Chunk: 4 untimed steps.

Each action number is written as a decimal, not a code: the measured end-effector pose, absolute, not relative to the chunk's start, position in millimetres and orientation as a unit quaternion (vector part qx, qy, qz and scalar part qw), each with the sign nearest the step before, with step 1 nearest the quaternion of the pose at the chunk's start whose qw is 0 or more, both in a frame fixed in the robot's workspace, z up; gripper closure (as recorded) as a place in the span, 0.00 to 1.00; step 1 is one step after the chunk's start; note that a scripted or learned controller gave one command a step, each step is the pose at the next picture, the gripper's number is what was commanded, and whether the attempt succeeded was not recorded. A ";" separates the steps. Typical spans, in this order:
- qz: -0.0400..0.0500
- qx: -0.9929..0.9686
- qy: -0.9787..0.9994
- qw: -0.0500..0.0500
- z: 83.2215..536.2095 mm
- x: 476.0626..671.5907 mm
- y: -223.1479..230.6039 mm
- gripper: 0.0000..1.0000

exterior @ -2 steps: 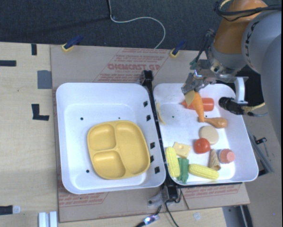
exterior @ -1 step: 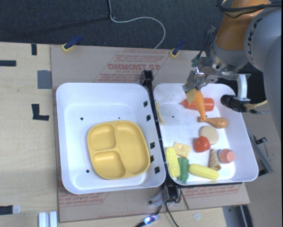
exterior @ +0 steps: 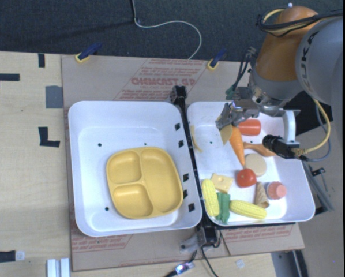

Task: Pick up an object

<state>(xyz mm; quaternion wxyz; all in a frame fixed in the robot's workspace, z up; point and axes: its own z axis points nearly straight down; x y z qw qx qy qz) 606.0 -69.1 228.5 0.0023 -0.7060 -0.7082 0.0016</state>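
You'll see the gripper just above the carrot in the right bin, its spread impossible to tell.

A pale wooden bench carries a brown cardboard sheet; beyond lies dark grey carpet floor.

Yellow divided plate in left bin
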 end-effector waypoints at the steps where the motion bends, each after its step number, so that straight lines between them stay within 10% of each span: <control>1: 0.002 -0.706 -0.708 0.003 212.7 567.1 -41.1 1.00; 4: 0.001 -0.706 -0.708 0.001 230.1 567.9 -46.7 1.00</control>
